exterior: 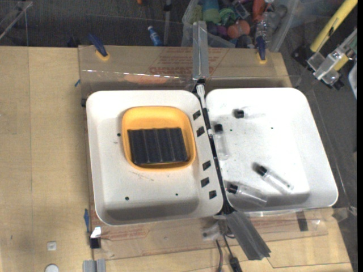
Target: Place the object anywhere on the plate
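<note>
We see a wooden table (39, 152) filling most of the frame, carrying two shallow white bins side by side. The left bin (105, 152) sits at centre left and the right bin (295, 129) at centre right, their inner walls touching along a seam marked with small black tabs.

At the top of the frame, beyond the table, stands a clear tub (238, 7) crammed with coloured toys.

In the left bin lies an orange plate (156, 115), a rounded square set toward the bin's upper middle. The object (157, 145), a dark ribbed rectangular block, rests flat on the plate and covers most of its floor, leaving the orange rim showing all round.

The right bin holds several small clear tubes with black ends. One tube (271, 176) lies at a slant in the lower middle, and another (245, 192) sits near the lower left corner. A third (218, 137) lies close to the seam, and a short piece (239, 114) lies near the upper left.

We cannot tell the state of the hand.
</note>
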Available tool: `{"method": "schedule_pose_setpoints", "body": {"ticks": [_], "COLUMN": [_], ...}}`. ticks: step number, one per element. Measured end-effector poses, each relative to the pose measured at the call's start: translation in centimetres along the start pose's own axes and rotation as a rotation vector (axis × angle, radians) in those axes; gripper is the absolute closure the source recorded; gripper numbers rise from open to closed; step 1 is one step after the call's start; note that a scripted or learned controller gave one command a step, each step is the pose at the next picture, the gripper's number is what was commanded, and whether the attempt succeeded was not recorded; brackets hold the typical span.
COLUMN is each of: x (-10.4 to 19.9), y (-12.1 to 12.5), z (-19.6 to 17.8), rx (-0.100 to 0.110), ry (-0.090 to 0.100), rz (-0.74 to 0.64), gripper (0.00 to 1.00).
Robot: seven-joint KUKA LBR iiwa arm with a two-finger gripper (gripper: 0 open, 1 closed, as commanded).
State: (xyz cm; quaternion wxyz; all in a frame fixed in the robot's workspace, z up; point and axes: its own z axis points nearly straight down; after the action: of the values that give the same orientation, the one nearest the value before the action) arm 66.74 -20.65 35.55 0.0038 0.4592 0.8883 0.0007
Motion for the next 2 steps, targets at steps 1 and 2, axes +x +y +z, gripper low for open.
{"method": "schedule_pose_setpoints", "body": {"ticks": [1,2], "x": [-1.3,-1.0], "y": [-0.8,-1.0], "z": [-6.2,-8.1], "rx": [0.0,-0.002], "ry": [0.0,-0.001], "rz": [-0.165,-0.456], "gripper": [1.0,1.0]}}
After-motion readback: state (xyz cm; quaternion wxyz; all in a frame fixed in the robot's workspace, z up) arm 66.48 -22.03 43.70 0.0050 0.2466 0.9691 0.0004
